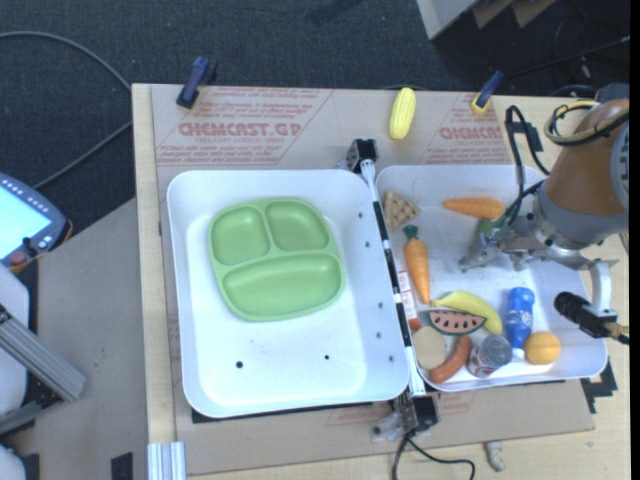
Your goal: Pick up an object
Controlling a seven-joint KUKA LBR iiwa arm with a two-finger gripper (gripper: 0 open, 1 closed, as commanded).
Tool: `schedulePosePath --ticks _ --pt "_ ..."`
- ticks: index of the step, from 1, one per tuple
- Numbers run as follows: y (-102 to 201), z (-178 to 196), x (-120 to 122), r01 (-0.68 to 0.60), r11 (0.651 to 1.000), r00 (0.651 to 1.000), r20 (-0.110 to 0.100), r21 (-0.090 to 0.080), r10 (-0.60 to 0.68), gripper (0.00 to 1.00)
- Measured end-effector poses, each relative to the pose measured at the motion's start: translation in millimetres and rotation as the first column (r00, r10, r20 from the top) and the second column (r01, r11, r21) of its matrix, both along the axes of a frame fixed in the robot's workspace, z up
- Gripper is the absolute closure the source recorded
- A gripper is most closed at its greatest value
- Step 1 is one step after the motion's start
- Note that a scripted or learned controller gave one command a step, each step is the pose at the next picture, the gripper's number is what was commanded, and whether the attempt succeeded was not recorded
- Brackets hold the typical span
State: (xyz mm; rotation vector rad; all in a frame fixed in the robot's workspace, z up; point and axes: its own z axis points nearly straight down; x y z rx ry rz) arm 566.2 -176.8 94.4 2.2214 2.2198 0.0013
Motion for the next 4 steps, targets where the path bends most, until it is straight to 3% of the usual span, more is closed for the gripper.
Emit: schedulePosePath --ticks 1,2,3,4 --pt "-11 -10 -40 0.000 1.000 1.000 -0.002 0.000 0.000 0.00" --pt "11 -10 -87 0.000 1.000 1.000 -0.002 0.001 0.000 0.00" --pt "53 -10 -18 -0.003 1.000 1.000 0.000 0.001 0.003 0.00" --pt "-20 -9 39 -0.001 1.000 1.000 0.000 -0.001 0.001 0.00"
